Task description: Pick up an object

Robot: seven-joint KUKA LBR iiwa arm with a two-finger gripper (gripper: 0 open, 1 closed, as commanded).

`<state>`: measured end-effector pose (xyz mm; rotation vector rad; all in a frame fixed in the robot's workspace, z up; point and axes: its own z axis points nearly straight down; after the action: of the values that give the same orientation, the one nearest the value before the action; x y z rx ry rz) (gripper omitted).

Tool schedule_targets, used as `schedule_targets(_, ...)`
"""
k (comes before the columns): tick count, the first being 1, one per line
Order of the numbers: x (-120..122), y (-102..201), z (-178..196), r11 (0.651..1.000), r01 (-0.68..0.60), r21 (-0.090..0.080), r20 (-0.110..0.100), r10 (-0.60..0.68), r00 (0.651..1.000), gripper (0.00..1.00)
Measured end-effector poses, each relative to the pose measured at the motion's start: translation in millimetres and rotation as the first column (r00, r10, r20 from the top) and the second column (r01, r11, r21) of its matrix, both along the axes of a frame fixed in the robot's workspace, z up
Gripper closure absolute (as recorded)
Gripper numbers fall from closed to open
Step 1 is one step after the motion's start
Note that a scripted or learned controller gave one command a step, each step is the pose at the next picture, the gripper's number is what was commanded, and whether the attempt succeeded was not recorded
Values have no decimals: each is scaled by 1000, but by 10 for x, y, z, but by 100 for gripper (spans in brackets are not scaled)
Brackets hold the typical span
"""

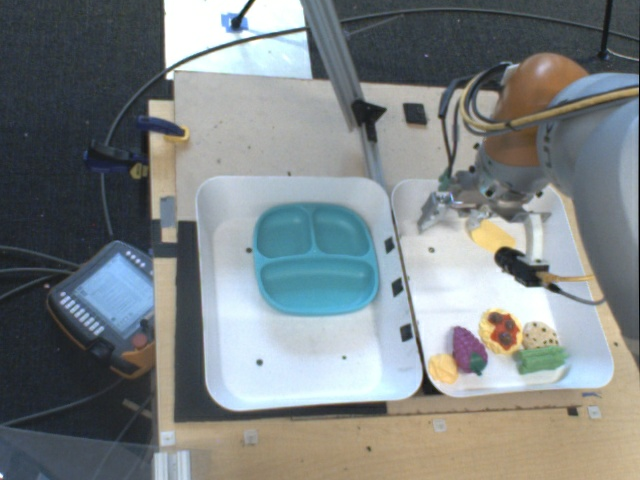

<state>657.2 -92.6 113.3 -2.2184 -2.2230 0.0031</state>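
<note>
Pincer (480, 211) hangs low in the right bin (430, 298), beside a yellow toy (492, 235); whether it is clenched I cannot tell. Nearer than that yellow toy sit purple grapes (467, 349), a small pizza (501, 330), a cookie (540, 335) and a green piece (541, 360). Left of it lies a teal plate (315, 260).

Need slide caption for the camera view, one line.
KUKA arm's gripper over a yellow toy in the right bin; teal plate in left.

floor: dark carpet (60, 58) | bench: pale wood board (260, 118) | cables (110, 158) on floor
</note>
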Motion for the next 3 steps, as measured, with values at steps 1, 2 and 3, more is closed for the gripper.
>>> schedule_targets(1, 16, -4, -275, 1000, 1, -1, 6, -1, 1000, 0)
schedule_targets(2, 36, 3, -144, 1000, 0, 0, 12, 0, 1000, 100)
schedule_targets(3, 0, 4, 313, 1000, 1, 1, 8, -1, 1000, 100)
